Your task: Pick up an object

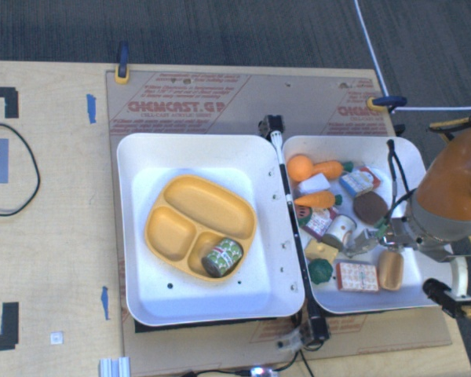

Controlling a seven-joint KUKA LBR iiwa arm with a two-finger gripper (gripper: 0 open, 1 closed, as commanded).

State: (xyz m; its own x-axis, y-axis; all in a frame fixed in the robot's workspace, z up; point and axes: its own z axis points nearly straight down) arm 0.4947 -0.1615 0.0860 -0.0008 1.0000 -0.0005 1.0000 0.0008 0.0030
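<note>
So from where I stood, the pick hadn't really happened at that point. The arm (454,187) was reaching in from the right over the right bin (412,151), with its gripper (374,238) down low among the clutter in the middle of that bin. Honestly I couldn't tell how far open it was or whether it had anything in it, too much stuff crowded around the tip. Nothing looked lifted clear of the bin, so I'd call it mid-attempt at best.

The candidates were all piled in that right bin: an orange ball (299,167) up top beside a carrot (327,169), another carrot (315,200) below it, a blue and white carton (358,181), a brown round thing (370,207), a tin can (339,228) just beside the gripper, a green lump (320,270), a red patterned box (356,276) and a bread roll (390,270) near the front edge.

The left bin (141,159) had a yellow divided tray (196,210) with a green-labelled can (221,257) lying in its small lower compartment.

My guess: still left was getting a firm grab and lifting something clear.
</note>
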